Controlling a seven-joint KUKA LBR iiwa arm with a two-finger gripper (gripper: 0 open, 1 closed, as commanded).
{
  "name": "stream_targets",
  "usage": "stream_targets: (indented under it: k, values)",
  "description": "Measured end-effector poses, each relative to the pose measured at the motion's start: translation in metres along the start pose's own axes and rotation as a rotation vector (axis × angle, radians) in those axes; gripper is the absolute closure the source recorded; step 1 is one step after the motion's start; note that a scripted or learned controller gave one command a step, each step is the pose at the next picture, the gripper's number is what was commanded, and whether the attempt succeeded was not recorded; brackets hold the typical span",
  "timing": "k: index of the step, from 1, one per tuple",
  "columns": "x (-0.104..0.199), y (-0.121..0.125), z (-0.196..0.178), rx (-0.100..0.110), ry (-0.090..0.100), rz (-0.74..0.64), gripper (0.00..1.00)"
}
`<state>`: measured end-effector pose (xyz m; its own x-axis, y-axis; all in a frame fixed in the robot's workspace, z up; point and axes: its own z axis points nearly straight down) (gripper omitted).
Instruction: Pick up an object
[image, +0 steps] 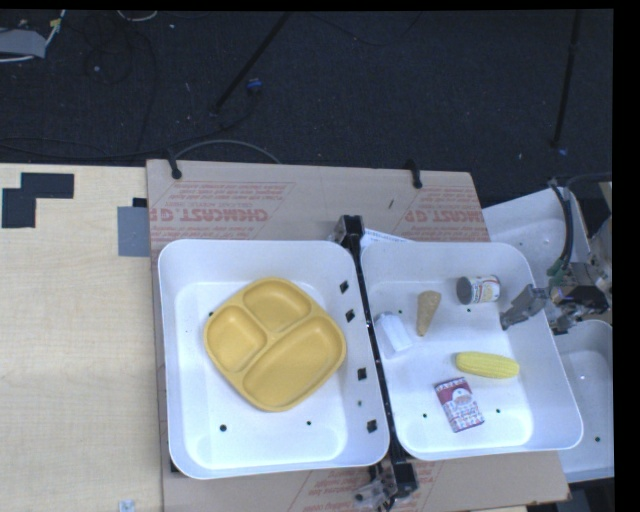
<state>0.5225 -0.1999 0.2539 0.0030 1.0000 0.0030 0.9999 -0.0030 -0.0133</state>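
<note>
Corn cob (486, 365) lies near right bin's (560, 400) edge; fingers (519, 306) spread, holding nothing

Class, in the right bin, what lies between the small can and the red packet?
In the camera view, the yellow corn cob lies between the small can and the red packet.
</note>
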Motion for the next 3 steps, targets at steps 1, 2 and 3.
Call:
stream_targets:
  k: [1,2,3]
  values:
    - [0.0,0.002,-0.006,-0.012,-0.003,-0.003,0.0]
    - [0.002,-0.002,0.057,-0.004,0.0,-0.003,0.0]
    - [0.011,0.003,0.11,-0.005,0.001,-0.002,0.0]
